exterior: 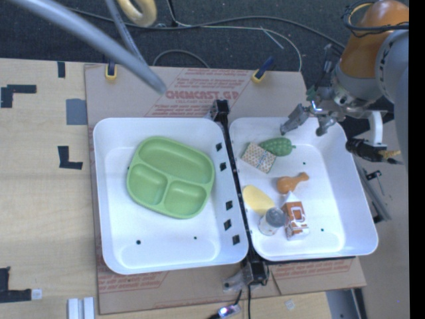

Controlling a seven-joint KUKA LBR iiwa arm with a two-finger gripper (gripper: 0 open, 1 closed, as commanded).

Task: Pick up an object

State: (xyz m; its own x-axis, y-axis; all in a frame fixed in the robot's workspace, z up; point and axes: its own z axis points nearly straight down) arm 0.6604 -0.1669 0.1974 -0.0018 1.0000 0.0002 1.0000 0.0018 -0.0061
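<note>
Grey metal fingers of the gripper (307, 120) stand spread apart with nothing between them, poised above the far right corner of the right bin (352, 198) as the KUKA arm, its orange band (372, 35) showing above the wrist, reaches in from the right. No object has been lifted, so the pick looks not yet begun: everything lies on the bin floor and the whole of the grasp is left to do. Closest to the fingers, just beside and slightly below them toward the camera, lies a green leafy toy (277, 146), touching a tan checkered block (257, 157) on its far side from the gripper. Further from the gripper, an orange drumstick-shaped piece (292, 181) rests near the middle of the bin. Beyond that, a yellow wedge (257, 197) sits against a clear, grey-topped item (271, 220), with a red-and-white carton (295, 219) right beside it; what the clear item is cannot be told. Farthest from the gripper, across the black divider, the left bin (113, 238) holds a green sectioned plate (171, 177), well apart from the arm. Judging by position alone, the leafy toy seems the likeliest target, though the fingers would need to descend and close before any hold could be claimed.
</note>
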